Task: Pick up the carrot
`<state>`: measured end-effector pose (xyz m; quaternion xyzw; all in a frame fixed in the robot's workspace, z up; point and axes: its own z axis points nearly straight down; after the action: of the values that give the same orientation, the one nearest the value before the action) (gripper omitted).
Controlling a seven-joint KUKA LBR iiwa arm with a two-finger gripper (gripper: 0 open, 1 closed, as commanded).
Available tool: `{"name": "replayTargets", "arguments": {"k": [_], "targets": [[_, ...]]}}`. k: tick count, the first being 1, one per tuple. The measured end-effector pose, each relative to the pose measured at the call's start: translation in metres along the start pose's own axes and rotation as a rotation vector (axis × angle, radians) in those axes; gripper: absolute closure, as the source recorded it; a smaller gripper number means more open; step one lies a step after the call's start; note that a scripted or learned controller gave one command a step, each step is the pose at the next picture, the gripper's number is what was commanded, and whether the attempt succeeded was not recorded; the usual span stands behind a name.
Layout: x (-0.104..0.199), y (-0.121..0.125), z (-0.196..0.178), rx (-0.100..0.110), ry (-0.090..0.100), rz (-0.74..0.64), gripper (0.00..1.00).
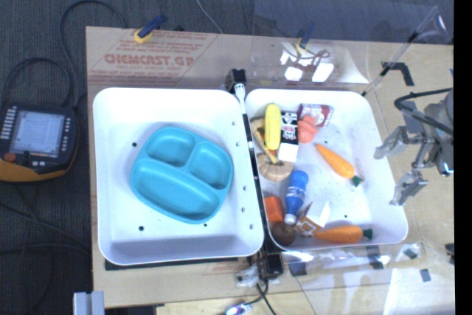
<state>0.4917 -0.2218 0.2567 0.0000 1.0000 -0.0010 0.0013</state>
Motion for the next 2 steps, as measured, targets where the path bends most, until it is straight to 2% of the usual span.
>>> {"name": "replayTargets", "arguments": {"k": [1,2], "targets": [[-0.060,0.002,0.129,-0.006,0.002,-0.142,0.00],[-0.071,0.003,0.154,0.011,-0.042,-0.019,0.00]]}}
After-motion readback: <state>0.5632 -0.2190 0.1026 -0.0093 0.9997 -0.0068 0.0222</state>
